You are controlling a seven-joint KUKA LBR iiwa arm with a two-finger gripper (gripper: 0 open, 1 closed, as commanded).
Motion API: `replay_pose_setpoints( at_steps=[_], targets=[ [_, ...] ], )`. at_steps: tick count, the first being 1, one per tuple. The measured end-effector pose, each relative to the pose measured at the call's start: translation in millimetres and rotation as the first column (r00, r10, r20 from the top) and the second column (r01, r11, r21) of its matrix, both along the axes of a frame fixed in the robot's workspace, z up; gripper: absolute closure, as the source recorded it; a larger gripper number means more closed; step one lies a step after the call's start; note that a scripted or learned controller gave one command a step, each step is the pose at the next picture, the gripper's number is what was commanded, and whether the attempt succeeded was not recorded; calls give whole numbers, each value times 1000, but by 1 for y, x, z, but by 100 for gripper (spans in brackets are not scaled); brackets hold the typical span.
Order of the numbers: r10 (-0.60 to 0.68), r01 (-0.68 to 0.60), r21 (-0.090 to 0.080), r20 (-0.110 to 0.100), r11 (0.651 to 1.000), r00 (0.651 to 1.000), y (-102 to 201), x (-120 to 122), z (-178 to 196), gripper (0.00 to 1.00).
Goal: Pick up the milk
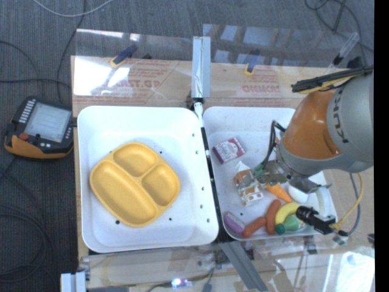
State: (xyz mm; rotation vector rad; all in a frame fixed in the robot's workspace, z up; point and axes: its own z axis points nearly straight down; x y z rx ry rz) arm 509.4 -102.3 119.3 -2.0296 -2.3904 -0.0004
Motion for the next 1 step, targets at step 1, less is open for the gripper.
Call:
replay_pose_setpoints(
  at_steps=[1],
  targets=[
    [-107, 107, -5, 1, 994, 994, 45, 41, 63, 100]
  ],
)
